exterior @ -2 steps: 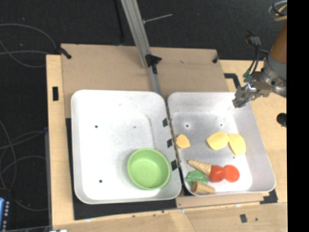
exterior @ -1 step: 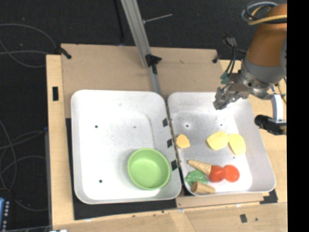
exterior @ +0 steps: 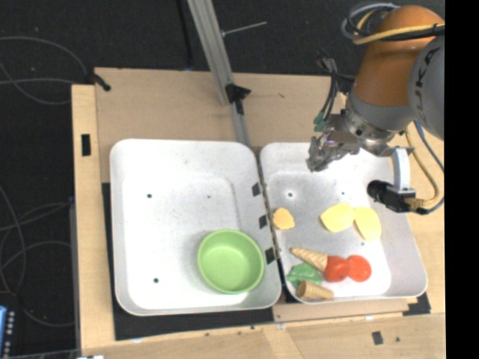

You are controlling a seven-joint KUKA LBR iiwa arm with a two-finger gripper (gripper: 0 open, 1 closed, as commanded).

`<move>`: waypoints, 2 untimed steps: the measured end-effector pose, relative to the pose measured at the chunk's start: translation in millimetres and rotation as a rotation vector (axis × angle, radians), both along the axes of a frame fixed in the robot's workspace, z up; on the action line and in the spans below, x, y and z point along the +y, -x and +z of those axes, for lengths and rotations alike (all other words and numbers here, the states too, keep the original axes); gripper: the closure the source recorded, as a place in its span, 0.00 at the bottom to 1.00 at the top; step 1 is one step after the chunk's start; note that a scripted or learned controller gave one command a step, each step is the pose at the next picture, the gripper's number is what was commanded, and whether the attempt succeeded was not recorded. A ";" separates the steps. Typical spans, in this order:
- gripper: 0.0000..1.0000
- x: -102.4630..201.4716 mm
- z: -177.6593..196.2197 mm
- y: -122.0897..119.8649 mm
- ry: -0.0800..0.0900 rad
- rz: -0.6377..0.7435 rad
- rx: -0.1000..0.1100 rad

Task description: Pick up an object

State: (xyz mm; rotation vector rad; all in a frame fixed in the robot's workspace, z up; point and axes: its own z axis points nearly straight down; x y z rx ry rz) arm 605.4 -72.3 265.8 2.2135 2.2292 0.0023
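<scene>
- The tool (exterior: 323, 158) hangs from the grey and orange arm (exterior: 389, 66) over the far left corner of the right bin (exterior: 299, 193), near the wall shared with the left bin (exterior: 172, 193).
- It shows as a dark, blurred cluster, so I cannot tell whether it is spread or pressed together. Nothing can be seen in its grip, and whether it touches the bin floor is unclear.
- Every loose object lies apart from the tool, toward the near side of the bins.
- The closest one is a small orange-yellow piece (exterior: 283, 218), beside the shared wall.
- To its right, two pale yellow pieces (exterior: 337, 217) (exterior: 367, 224) sit just beside each other. The right one's long axis runs roughly from far to near.
- Nearer the front, a tan cone (exterior: 309, 257) lies on its side. Its long axis runs left to right at a slight slant, and its narrow end points toward the left bin.
- Two red round pieces (exterior: 337, 268) (exterior: 360, 268) sit side by side, just right of that cone.
- A green piece (exterior: 302, 272) is partly covered by the cone. Its shape is hard to make out.
- A second tan cone (exterior: 315, 291) lies against the front wall. Which way it points is unclear.
- A green bowl (exterior: 230, 261) sits upright in the left bin's near right corner.
- Both bins rest on the tan worktop (exterior: 157, 103).
</scene>
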 end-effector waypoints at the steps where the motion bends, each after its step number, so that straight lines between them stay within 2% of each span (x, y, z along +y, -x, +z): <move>1: 1.00 55.8 -13.2 -10.5 0.000 0.000 0.003; 2: 1.00 110.3 -6.6 -19.8 -0.001 0.002 0.000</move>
